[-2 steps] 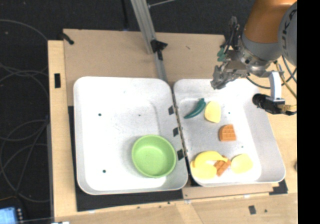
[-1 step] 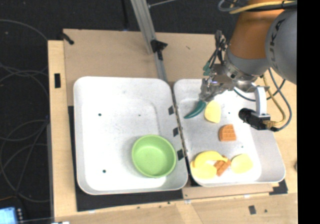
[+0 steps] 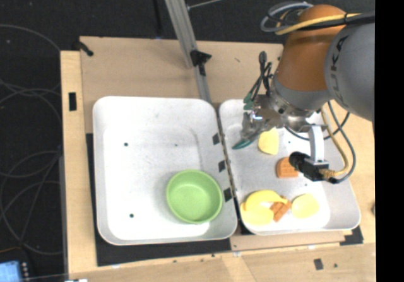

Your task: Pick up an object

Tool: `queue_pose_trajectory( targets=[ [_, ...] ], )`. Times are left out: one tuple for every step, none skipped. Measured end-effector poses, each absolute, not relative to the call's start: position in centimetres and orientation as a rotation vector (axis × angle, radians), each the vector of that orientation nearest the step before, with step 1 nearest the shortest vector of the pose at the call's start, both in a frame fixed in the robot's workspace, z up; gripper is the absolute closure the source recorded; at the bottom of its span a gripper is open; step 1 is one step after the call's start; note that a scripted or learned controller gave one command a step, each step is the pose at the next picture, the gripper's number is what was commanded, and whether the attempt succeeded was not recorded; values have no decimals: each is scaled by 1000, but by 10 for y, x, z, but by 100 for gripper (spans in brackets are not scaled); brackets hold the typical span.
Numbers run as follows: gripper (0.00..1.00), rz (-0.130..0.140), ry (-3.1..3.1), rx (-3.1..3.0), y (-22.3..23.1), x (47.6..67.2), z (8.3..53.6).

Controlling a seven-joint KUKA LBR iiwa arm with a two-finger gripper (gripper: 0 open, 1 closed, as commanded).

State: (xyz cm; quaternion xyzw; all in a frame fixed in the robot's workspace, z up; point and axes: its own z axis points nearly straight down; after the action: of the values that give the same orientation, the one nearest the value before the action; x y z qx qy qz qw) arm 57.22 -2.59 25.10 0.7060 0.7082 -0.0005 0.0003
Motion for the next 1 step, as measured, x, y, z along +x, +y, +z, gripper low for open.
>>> queue_pose_trajectory(
  targets=[
    [100, -1, 2228, 2216, 18, 535, 250]
  ],
)
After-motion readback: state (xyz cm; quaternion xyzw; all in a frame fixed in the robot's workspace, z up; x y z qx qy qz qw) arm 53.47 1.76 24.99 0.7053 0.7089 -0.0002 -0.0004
